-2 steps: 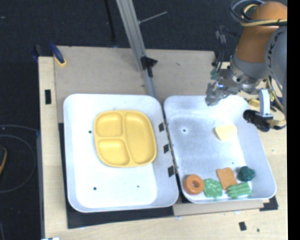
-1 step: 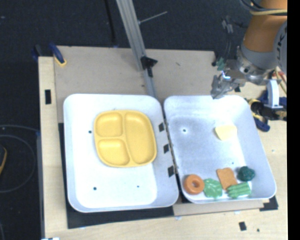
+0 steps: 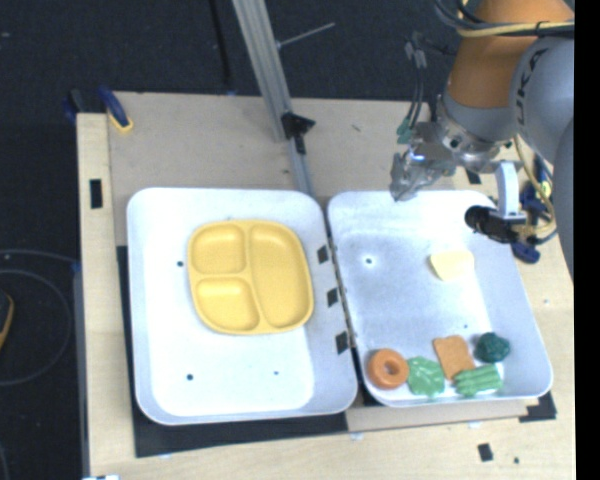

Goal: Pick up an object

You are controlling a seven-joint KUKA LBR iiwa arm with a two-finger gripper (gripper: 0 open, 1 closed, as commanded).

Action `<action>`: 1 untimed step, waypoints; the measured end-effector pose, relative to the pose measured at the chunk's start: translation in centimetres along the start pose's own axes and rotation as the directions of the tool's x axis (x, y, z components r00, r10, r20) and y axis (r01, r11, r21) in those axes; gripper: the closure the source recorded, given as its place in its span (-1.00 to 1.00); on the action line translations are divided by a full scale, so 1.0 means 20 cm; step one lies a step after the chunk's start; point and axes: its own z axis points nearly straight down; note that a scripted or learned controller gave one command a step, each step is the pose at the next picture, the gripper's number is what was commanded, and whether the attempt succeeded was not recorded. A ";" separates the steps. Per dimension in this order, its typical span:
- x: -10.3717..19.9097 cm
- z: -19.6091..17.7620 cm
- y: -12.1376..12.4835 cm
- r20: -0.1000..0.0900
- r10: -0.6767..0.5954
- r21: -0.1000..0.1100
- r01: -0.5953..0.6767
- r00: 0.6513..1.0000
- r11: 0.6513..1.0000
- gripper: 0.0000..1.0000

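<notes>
With the gripper point(image 3: 412, 180) hung over the top edge of the right bin point(image 3: 400, 268), its state impossible to tell, the yellow block point(image 3: 451, 264) right of centre could be missed if the descent is made off-centre, well apart from it.

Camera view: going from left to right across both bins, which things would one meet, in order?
Yellow divided plate → orange ring → light green piece → pale yellow piece → dark green piece. I leave out the orange-brown piece and the other green piece, whose places overlap with their neighbours.
</notes>
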 end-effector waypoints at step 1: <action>0.27 0.06 -0.01 0.000 -0.001 0.001 0.001 1.000 1.000 1.00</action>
